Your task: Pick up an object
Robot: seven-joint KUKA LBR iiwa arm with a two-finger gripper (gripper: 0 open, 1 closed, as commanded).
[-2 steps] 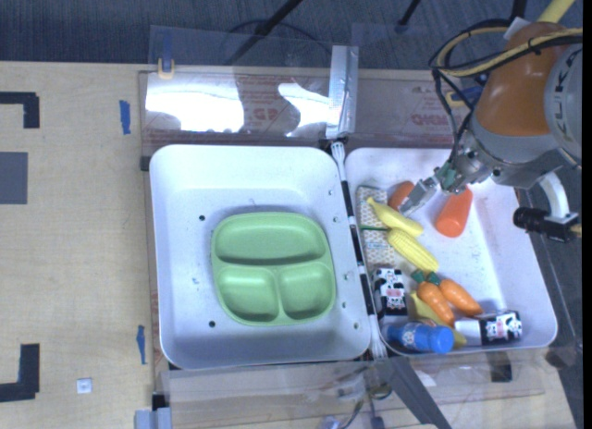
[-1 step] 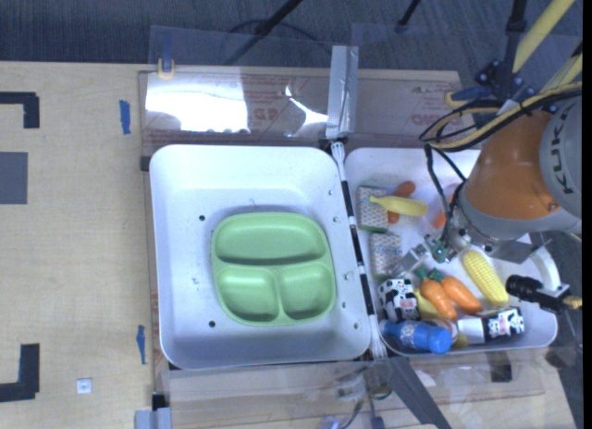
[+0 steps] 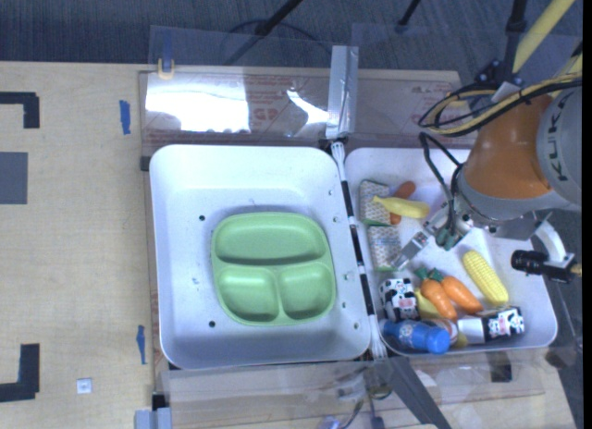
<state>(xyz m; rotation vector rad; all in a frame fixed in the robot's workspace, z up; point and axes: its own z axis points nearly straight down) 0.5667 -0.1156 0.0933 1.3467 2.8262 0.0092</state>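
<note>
Far left, bare wooden bench [image 3: 74, 233] with black tape marks; nothing at stake there. Next, the left bin [image 3: 176, 196], carrying a green divided tray [image 3: 273, 265] set squarely in its middle, well apart from the arm. Past the divider, the right bin [image 3: 546, 325], crowded: a mesh packet [image 3: 379, 224] against the left wall, a yellow banana [image 3: 402, 206] over an orange piece near the top, a cow-patterned block [image 3: 398, 298] lower down, a blue bottle [image 3: 416, 336] along the near wall, carrots [image 3: 444, 293] in the middle, a corn cob [image 3: 484, 275] to their right, a white bottle [image 3: 490, 326] beside the blue one. Hanging low over the gap between packet and carrots, the pincer [image 3: 435, 233]; whether apart or together, cannot tell, and nothing seen clamped in it. Likely trouble: closing on two neighbours at once, since everything lies touching or just beside something else; slipping off the rounded carrots or cob; snagging the floppy packet and dragging it; nudging pieces against the wall instead of lifting.
</note>
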